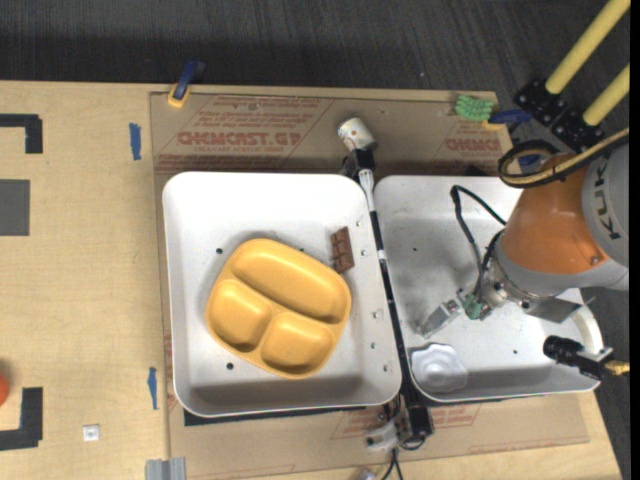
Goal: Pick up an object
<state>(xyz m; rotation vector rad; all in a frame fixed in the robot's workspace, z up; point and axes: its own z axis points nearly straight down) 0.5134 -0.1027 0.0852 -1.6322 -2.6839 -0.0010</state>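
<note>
A yellow three-compartment tray (279, 306) lies in the left bin (200, 218), turned at an angle. A small brown block (341, 249) rests just beyond the tray, near the bin's right wall. In the right bin (420, 208), a clear, whitish plastic piece (438, 366) sits against the front wall. My gripper (441, 317) hangs low over the right bin's floor, a little behind that clear piece and apart from it. The orange band of the arm (548, 238) covers the bin's right part. Nothing shows in the gripper.
A black cable (470, 208) loops over the right bin's back area. A divider rail with a white knob (352, 131) runs between the bins. Cardboard backing (250, 133) lies behind them, and yellow bars (600, 28) stand at the top right.
</note>
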